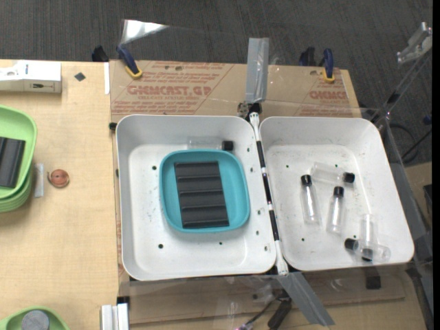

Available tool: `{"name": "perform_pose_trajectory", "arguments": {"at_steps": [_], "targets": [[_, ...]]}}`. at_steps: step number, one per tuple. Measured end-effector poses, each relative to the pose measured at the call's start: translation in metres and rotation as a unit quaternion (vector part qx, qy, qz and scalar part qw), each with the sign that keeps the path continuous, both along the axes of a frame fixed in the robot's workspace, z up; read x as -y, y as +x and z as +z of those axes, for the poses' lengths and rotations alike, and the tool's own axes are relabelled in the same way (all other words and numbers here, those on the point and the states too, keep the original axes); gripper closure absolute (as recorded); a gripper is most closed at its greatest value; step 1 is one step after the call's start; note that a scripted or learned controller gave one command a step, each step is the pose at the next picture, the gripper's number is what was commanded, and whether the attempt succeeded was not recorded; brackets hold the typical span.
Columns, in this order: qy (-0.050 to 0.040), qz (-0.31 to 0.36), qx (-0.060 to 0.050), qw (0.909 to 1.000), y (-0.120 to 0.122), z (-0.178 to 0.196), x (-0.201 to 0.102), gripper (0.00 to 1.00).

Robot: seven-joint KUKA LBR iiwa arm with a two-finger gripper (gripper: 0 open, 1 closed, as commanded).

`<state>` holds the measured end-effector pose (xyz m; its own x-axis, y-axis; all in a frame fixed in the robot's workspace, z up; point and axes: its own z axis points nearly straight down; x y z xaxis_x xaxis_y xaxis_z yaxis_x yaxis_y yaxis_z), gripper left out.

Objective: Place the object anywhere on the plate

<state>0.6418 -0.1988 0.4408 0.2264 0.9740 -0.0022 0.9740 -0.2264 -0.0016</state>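
Note:
A teal square plate (168, 184) lies in the middle of the left bin (137, 253), with a black ridged insert (201, 194) on it. Just behind the plate's far edge, a clear vial (206, 144) with a black cap lies on the bin floor, cap pointing right. Several more clear vials with black caps lie in the right bin (289, 246): one (309, 199) left of centre, one (335, 210) beside it, one (333, 172) further back, and others (364, 243) near the front right corner.
A green dish (17, 133) holding a dark block sits at the left edge of the bench. Beside it are a small copper disc (58, 178) and a white box (27, 78). Clamped cardboard (172, 88) lies behind the bins.

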Motion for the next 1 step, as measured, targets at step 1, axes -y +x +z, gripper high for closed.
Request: {"name": "perform_pose_trajectory", "arguments": {"at_steps": [1], "targets": [[0.0001,0.000,0.000,1.0000,0.0000,-0.0002,-0.0002,0.00]]}}
